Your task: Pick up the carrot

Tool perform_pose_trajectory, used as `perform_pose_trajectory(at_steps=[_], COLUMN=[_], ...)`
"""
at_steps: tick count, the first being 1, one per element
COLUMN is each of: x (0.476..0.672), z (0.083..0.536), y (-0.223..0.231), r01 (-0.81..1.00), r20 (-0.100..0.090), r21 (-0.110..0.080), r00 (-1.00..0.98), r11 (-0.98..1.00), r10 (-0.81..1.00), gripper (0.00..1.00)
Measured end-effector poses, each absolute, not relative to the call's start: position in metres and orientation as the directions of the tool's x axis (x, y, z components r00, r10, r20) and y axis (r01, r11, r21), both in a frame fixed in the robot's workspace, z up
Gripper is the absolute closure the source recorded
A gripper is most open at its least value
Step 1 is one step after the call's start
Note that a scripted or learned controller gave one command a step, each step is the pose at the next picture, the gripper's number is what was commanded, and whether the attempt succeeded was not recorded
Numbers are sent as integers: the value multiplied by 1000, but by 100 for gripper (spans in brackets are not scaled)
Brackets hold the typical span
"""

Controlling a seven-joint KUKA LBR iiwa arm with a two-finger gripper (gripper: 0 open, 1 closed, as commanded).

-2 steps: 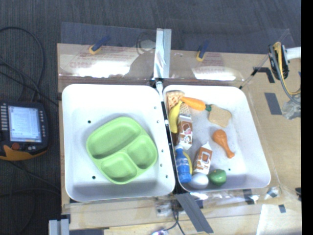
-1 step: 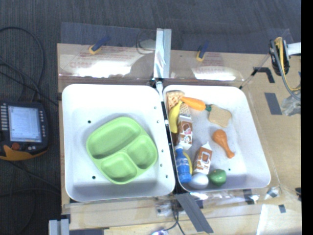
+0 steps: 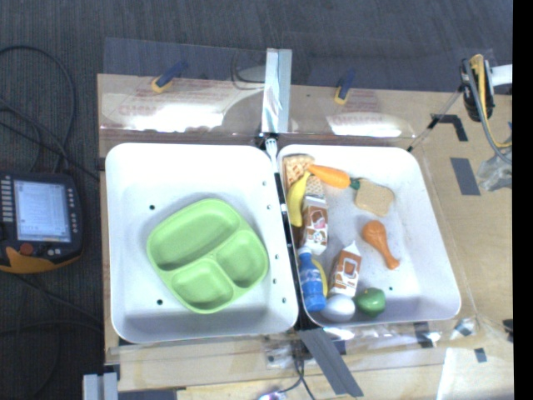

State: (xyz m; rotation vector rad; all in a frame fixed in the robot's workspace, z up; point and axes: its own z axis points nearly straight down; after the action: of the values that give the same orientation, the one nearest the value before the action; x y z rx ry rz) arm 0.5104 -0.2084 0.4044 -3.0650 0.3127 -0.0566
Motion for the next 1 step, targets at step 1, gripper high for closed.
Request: perform_pose_trajectory(at_steps=[1], x=[514], z=[413], y=[-205], r01=[-198], r20=[40], r21=[-79], r00=[979], r11=[-977], r10=[-202], gripper=[100])
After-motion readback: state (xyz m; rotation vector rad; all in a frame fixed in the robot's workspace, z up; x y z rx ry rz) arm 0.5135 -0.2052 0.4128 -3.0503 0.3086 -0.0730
